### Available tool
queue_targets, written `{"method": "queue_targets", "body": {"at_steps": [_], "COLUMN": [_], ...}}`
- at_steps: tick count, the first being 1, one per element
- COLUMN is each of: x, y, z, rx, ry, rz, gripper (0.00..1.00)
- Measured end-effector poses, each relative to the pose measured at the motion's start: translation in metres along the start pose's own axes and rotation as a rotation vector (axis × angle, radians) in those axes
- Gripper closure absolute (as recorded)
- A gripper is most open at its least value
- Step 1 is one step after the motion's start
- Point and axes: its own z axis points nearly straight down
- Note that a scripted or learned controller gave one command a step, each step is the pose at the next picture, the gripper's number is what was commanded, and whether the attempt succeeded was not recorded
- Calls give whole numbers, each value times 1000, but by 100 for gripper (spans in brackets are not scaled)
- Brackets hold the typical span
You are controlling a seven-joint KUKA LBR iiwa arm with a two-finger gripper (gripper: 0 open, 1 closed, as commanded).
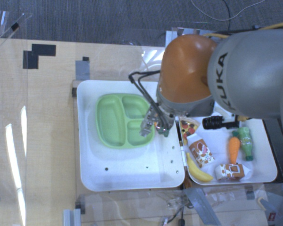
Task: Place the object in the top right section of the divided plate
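A light green divided plate (118,121) lies in the left white bin (99,173). My gripper (154,125) hangs over the plate's right edge, near its lower right section. I see nothing clearly between its fingers, and its state is hard to read from above. The arm's orange band (186,69) and grey body cover the gap between the bins.
The right bin (266,171) holds a banana (196,169), a carrot (233,148), a green bottle (245,141), a small carton (231,172), a snack packet (201,152) and a pizza slice toy (188,126). A black cable (144,86) runs over the plate's top right.
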Motion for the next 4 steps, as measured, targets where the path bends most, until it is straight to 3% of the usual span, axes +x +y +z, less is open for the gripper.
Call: {"method": "queue_targets", "body": {"at_steps": [1, 2, 3, 4], "x": [-51, -2, -35, -53], "y": [-16, 11, -20, 14], "z": [-54, 26, -25, 13], "rx": [-1, 0, -1, -2], "ry": [-4, 0, -4, -3], "rz": [82, -164, -236, -582], "gripper": [100, 100, 100, 100]}}
